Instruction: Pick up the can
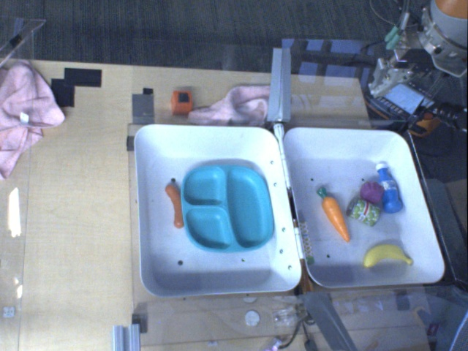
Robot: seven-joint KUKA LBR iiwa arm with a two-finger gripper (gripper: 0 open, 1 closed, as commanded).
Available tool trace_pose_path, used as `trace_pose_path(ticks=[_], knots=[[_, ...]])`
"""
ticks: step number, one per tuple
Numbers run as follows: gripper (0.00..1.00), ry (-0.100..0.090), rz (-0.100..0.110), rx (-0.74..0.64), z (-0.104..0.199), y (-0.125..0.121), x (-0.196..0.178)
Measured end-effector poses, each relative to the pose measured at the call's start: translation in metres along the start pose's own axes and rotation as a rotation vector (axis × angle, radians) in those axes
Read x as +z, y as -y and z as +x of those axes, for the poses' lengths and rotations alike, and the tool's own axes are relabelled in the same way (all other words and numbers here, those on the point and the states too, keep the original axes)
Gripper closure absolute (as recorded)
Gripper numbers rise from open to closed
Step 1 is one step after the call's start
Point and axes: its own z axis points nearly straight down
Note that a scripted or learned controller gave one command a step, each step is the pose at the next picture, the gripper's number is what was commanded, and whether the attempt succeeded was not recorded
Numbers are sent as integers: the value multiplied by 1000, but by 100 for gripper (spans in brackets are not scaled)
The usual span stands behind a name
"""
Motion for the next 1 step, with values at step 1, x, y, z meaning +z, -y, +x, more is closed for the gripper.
trace_pose_path(ticks=[1], knots=[[100,2,-8,-6,0,-3,-12]])
